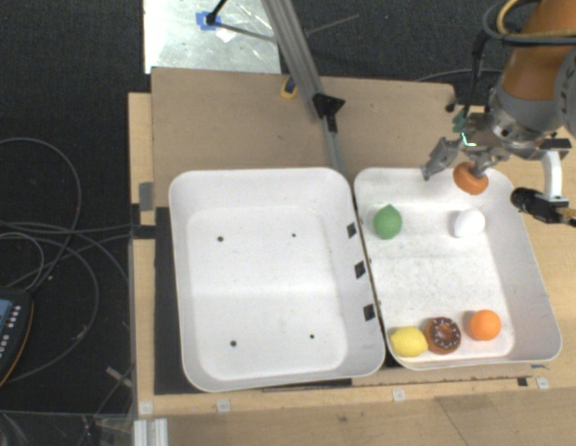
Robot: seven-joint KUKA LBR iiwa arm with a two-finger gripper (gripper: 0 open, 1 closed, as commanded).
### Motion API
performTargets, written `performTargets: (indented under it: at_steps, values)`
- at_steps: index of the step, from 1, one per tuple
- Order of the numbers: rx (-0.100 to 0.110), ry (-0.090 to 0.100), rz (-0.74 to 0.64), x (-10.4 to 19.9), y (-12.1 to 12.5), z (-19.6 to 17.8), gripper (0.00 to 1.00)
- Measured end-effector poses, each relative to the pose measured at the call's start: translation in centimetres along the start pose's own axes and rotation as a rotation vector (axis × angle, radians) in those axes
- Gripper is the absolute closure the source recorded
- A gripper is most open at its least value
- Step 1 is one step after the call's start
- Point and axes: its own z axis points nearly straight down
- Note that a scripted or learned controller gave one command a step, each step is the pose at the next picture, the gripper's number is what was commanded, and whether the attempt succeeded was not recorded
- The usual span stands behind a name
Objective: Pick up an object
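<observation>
Gripping an orange object [471, 179] between its fingers, the gripper [464, 163] hangs over the far edge of the right bin [525, 277]. One finger [439, 159] sticks out to the left, away from the object; jaws look partly spread, with the orange piece caught at the inner side. Exact contact is hard to read at this size. Object sits above the bin's far rim, not resting on the floor.

Right bin contents: green ball [387, 222] near the left wall, far half. White ball [467, 223] to its right, just below the held piece. Along the near wall, three in a row: yellow lemon-like fruit [409, 342], brown doughnut [443, 334] touching it, orange ball [484, 324] just beside.

Left bin [190, 249]: bare white floor with four small dark dots.

Grey arm with orange band [544, 40] comes in from upper right. Bins sit side by side on the bench [232, 119], walls touching along the middle.
</observation>
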Motion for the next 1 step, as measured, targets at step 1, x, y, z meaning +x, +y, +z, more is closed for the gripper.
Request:
performTargets:
  at_steps: [1]
  values:
    - [-0.004,-0.002,-0.002,0.00,0.08,-0.30,0.00]
